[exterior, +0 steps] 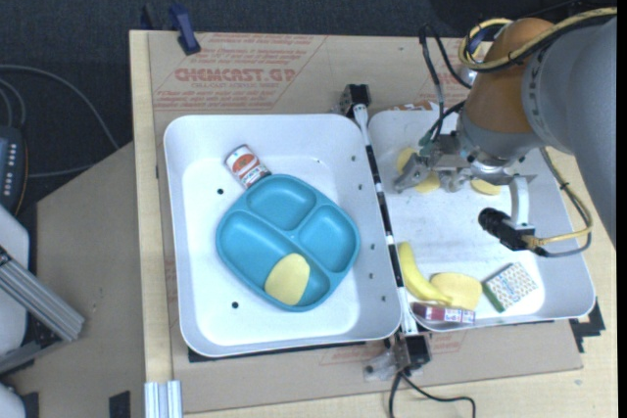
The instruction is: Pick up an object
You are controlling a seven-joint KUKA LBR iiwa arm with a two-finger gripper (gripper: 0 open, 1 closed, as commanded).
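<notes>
Nearest the camera, along the front of the right bin (578, 294), a banana (414, 273) is lying beside a yellow lump (457, 289). A small red-labelled packet (443, 314) is sitting against the front rim and a patterned box (510, 286) is resting toward the right corner. In the left bin (186, 210) a blue tray (284, 238) with three wells is sitting at a slant, and a yellow piece (288, 278) is lying in its front well. Behind the tray a small red and white can (246, 164) is lying on the bin floor.

Farther back in the right bin, the gripper (419, 173) is hanging low over the rear part, fingers spread, with nothing visible between them. Just beside it, yellow pieces (405, 158) are lying partly under the wrist; these look like the likeliest target, though how they lie is mostly hidden.

The risks, as I judge them: the fingers are working close to the wall between the bins, so a descent could be striking that wall or pinching the edge instead of an item. The yellow pieces are lying low and flat, so the fingers could be closing above them and coming up with nothing. A glancing touch could also be pushing a piece sideways, out of reach of the jaws.
</notes>
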